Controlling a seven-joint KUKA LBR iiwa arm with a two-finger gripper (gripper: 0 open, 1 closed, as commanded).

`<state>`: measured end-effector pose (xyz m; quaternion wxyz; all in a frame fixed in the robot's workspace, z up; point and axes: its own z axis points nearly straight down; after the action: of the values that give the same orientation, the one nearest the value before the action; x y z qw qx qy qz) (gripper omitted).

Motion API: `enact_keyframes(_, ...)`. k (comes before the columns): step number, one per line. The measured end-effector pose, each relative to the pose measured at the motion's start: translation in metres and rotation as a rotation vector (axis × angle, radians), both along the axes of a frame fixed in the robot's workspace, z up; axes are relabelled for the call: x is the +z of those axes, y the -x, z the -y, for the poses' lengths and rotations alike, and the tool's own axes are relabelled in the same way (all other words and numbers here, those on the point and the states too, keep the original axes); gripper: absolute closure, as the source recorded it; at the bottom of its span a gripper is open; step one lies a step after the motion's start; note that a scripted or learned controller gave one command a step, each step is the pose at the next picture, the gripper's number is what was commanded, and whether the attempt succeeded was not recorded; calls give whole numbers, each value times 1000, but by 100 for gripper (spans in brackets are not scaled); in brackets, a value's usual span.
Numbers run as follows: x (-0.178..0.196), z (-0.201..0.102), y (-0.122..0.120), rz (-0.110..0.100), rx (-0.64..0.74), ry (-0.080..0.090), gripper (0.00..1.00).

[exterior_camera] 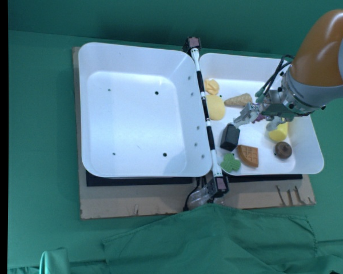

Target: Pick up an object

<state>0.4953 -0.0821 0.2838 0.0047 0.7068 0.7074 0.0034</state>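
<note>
No readable text, labels, brand names, numbers or signs appear on anything anywhere in this overhead camera view.

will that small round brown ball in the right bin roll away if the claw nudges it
Probably. The small round brown ball looks nearly spherical, so a nudge would likely send it rolling. It sits on bare floor near the right white bin's wall, which should stop it. It looks small, probably light.
</note>
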Motion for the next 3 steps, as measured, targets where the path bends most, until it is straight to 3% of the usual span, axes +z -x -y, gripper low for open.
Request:
enact_keyframes(1, -48, 28, -56, -7, -6, 3, 0)
enact_keyframes(2, -101, 24, -16, 6, -6, 1, 0)
enact_keyframes(3, -98, 15, 21, 24, -9, 8, 0)
